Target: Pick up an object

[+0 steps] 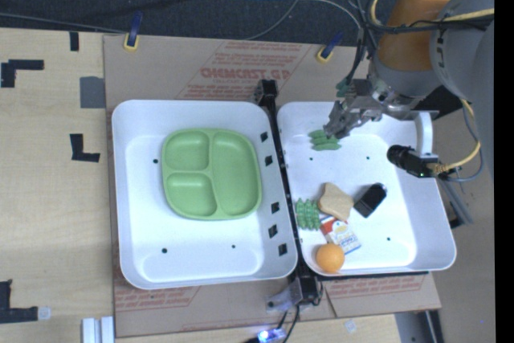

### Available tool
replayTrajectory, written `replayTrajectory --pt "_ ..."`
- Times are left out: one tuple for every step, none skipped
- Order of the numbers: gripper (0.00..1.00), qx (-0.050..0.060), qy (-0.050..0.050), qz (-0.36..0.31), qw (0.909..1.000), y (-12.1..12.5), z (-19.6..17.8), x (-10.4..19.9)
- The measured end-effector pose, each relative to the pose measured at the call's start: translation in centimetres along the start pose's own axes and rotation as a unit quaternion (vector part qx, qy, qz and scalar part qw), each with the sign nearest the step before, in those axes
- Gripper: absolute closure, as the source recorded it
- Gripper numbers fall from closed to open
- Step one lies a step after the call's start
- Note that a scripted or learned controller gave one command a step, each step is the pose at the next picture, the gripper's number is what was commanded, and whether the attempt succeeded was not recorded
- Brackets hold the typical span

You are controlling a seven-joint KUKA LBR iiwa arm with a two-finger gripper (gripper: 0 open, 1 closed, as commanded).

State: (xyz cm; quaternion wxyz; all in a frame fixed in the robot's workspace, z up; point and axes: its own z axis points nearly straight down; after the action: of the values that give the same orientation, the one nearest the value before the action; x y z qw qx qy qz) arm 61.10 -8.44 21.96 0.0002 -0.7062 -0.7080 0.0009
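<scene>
We see the gripper (336,127) low in the right bin (418,229), upper centre-right of frame, touching a small green toy (324,141) lying lengthwise left-right. We cannot tell its grip.

Claw (336,129) over green toy (324,141) in right bin (418,241)
</scene>
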Motion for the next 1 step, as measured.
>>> replayTrajectory --pt "1.0 0.0 0.001 -0.002 1.0 1.22 0.36 6.15"
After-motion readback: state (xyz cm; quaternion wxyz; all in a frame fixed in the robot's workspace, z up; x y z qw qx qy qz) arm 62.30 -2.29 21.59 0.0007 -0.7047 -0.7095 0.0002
